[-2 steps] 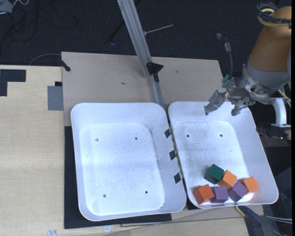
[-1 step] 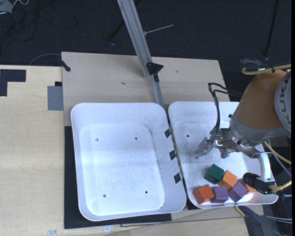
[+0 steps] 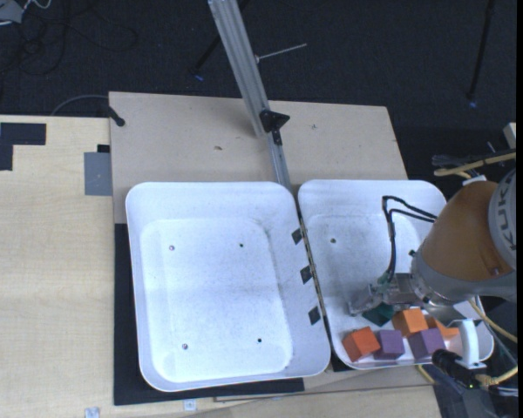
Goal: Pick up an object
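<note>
The gripper [image 3: 372,303] is down in the right bin [image 3: 349,216] by the blocks [image 3: 392,338]. I cannot tell its state. Nothing is lifted yet.

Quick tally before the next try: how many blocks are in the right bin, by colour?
Orange blocks: 2
Purple blocks: 2
Dark green block: 1, partly hidden by the gripper
Total: 5 visible, all in the right bin; more may be hidden under the arm.

A slanted aluminium rail [image 3: 244,68] rises behind the tan board [image 3: 200,138]; pale wooden tabletop [image 3: 44,277] lies left.
</note>
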`<state>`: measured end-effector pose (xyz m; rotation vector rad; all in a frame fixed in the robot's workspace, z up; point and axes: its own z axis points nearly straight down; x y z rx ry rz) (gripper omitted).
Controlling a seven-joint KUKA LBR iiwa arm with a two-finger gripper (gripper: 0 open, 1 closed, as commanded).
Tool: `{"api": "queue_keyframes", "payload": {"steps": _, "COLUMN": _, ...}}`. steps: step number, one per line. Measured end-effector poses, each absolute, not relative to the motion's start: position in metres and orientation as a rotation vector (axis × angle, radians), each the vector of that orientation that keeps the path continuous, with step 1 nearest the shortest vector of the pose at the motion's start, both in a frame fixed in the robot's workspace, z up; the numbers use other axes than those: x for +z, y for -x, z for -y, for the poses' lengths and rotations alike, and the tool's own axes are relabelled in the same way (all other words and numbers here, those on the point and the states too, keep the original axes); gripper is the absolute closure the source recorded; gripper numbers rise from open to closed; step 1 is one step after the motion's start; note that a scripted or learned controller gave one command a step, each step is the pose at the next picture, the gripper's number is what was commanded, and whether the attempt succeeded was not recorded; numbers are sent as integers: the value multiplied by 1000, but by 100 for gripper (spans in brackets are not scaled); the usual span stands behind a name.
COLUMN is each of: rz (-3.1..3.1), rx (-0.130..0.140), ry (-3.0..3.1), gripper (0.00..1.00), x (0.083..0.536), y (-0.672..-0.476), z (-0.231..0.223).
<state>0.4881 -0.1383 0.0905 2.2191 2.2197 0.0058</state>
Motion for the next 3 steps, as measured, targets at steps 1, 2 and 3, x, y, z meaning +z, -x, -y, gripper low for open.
{"api": "queue_keyframes", "payload": {"steps": 1, "rz": -2211, "rx": 6, "ry": -2227, "gripper": 100, "x": 102, "y": -489, "z": 139}}
{"api": "queue_keyframes", "payload": {"steps": 2, "rz": -2232, "rx": 8, "ry": -2212, "gripper": 100, "x": 193, "y": -499, "z": 34}}
{"api": "queue_keyframes", "payload": {"steps": 3, "rz": -2231, "rx": 2, "ry": -2215, "gripper": 100, "x": 190, "y": -549, "z": -34}}
